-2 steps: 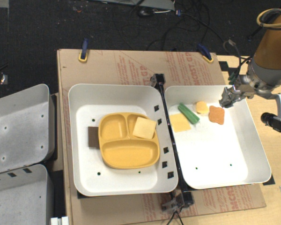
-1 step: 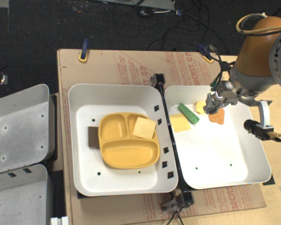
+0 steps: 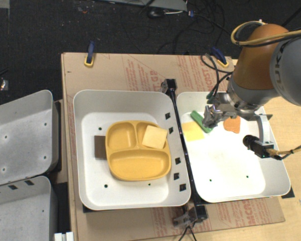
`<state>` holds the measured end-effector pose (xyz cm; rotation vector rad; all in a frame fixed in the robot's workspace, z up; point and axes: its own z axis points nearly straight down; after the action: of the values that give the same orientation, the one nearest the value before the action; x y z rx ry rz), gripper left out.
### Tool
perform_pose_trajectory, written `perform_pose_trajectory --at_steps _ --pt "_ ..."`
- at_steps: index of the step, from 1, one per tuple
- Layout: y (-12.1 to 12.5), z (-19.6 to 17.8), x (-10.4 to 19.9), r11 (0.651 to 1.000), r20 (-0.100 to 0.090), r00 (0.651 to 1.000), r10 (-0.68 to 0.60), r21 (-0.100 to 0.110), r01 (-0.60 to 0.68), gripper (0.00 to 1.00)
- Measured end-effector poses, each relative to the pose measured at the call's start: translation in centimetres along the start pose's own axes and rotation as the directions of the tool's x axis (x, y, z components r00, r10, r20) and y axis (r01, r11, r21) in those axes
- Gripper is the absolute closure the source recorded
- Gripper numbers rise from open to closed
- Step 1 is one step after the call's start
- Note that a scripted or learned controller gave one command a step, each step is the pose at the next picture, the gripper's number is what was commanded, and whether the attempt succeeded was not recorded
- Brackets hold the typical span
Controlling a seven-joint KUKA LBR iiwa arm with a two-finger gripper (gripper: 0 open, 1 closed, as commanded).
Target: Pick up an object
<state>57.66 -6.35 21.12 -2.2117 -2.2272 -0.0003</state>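
Observation:
In the right bin [image 3: 241, 179] a green bar [image 3: 198, 121] lies by the left wall with a flat yellow square [image 3: 191, 132] touching its near side. An orange piece [image 3: 232, 125] lies further right. My gripper [image 3: 212, 116] hangs low at the green bar's right end, between it and the orange piece. The wrist hides the contact point, so I see nothing held.
The left bin [image 3: 85, 185] bears a yellow divided plate [image 3: 135, 159] with a pale yellow block [image 3: 154, 137] on its upper right compartment. A dark brown block [image 3: 100, 146] lies at the plate's left. A black cable and bracket [image 3: 258, 147] hang over the right bin's right side.

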Motion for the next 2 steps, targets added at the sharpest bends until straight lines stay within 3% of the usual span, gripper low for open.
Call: perform_pose_trajectory --at_steps 2 --pt "-2.6 -2.7 10.3 1.000 0.000 1.000 -0.001 -0.002 0.001 1.00"
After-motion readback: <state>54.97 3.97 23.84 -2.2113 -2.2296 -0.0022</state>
